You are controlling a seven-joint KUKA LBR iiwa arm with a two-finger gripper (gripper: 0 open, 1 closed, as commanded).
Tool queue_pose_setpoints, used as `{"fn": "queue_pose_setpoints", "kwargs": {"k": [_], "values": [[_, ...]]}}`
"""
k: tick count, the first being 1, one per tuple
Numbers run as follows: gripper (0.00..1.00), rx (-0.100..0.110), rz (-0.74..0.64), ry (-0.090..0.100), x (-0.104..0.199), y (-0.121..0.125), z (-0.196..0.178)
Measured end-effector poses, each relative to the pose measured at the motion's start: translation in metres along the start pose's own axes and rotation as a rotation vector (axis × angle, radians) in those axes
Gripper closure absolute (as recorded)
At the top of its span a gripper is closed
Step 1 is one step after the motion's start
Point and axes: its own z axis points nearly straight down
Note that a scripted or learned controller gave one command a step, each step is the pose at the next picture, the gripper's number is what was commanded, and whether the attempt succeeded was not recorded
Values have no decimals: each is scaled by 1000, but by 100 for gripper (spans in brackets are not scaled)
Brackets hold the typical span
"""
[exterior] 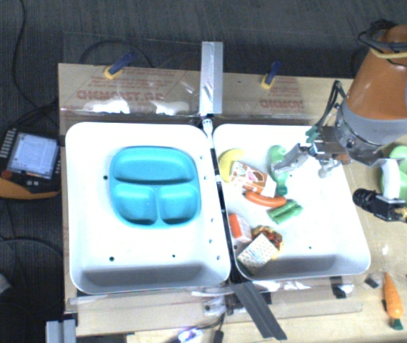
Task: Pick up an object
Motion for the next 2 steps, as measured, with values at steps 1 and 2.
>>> {"fn": "queue_pose_setpoints", "kwargs": {"k": [1, 2], "values": [[0, 0, 0, 0, 0, 0, 0], [0, 1, -46, 0, -40, 10, 128]]}}
